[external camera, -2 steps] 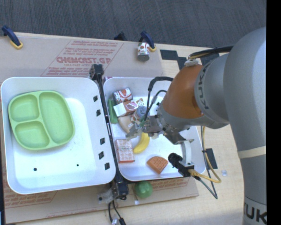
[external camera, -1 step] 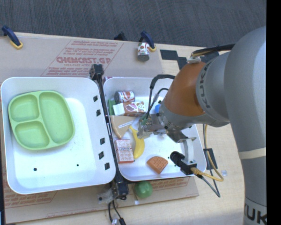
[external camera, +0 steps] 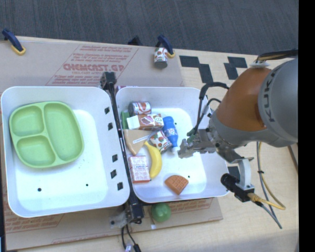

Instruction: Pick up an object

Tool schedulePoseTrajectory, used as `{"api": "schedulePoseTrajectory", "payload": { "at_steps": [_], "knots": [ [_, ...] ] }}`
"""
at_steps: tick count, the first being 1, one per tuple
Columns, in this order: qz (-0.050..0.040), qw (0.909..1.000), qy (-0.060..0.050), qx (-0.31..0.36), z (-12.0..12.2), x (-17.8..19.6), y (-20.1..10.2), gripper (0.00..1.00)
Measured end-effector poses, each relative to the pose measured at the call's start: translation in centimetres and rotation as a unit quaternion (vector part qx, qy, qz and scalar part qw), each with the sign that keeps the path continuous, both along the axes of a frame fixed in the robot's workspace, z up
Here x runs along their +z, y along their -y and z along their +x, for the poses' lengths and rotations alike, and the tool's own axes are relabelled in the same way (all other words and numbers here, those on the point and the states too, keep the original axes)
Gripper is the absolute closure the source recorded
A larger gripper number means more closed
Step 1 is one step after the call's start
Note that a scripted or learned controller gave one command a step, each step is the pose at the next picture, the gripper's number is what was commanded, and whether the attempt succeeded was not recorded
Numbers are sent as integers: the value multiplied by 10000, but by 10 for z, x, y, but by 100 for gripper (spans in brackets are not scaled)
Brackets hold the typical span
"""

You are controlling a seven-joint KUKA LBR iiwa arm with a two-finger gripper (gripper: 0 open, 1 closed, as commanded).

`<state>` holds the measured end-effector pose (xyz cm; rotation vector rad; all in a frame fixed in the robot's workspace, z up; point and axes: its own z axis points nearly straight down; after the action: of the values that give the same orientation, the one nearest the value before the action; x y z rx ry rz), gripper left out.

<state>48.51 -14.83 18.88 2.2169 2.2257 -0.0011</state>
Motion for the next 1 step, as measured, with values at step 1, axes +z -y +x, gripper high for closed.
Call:
{"api": "schedulePoseTrajectory", "payload": {
  "at_steps": [1],
  "knots": [
    [-9,10000,12,11,66,103,54,100]
  ]
}}
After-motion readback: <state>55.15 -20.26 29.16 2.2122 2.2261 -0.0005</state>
